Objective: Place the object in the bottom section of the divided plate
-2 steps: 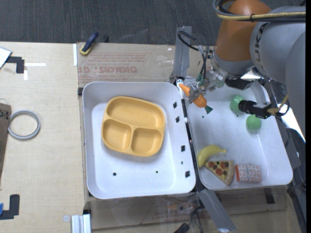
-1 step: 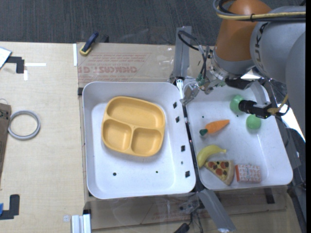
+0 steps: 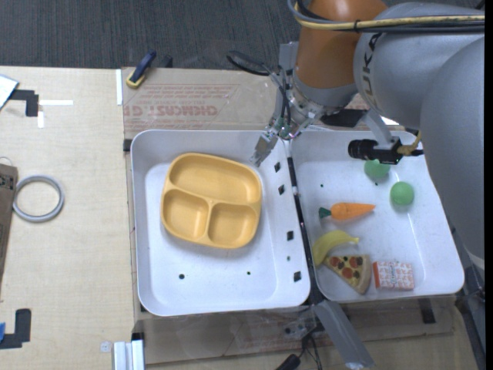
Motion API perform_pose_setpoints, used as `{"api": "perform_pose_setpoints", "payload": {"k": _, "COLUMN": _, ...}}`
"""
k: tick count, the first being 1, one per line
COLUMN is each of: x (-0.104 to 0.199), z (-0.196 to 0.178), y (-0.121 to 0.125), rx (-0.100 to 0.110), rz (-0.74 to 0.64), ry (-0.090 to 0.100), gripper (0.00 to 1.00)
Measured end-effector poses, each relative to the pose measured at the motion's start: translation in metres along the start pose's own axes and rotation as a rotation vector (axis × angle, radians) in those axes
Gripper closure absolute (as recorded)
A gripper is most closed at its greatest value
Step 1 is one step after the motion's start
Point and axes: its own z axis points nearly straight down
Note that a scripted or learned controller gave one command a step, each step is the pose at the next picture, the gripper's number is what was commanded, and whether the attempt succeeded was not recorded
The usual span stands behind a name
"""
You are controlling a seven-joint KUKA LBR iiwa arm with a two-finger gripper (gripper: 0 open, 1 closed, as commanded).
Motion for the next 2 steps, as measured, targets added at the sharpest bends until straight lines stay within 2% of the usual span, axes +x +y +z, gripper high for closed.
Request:
{"api": "perform_pose_setpoints", "payload": {"k": 1, "x": -0.0019, "z": -0.0096, "y": -0.0004, "rx": -0.002, "rz": 0.003, "ry": -0.003, "gripper": 1.00}}
{"api": "perform_pose_setpoints", "payload": {"k": 2, "x": -0.0018, "z": -0.0096, "y": -0.0004, "rx": -0.001, "rz": 0.003, "ry": -0.002, "gripper": 0.00}}
